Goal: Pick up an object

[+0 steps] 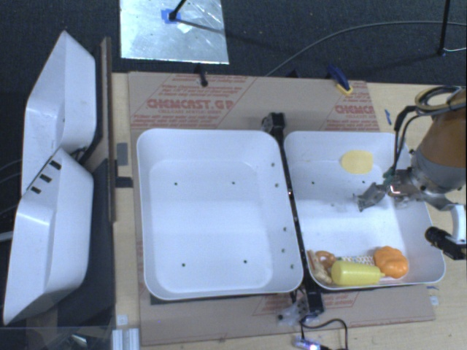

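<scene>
Gripper point(365, 197): low in the right bin point(321, 159), at about 3 o'clock of the whole view; can't tell how its pincer is set, too small and blurred. Nothing visible in it.
Risk 1: closes on bare bin floor. Cause: no obj seen under the tip; nearest ones sit apart from it.
Risk 2: pale yellow disc point(357, 162) slides or slips out. Cause: looks flat and thin, little edge to catch, smooth white floor.
Risk 3: jam or 2 objs grabbed at once in the corner cluster. Cause: 3 items packed tight vs the bin's 6 o'clock wall.
Disc: at 12 o'clock from the gripper, near but not touching; round, flat, pale.
Yellow cylinder point(356, 273): at 6 o'clock from the gripper, well apart; lies on its side, chunky, prob the easiest grab.
Orange obj point(392, 262): touches the cylinder's 3 o'clock end; lumpy, rounded.
Small tan-orange piece point(321, 259): at the cylinder's 9 o'clock end; shape unclear.
Left bin point(211, 217): white floor w/ small dots.
</scene>
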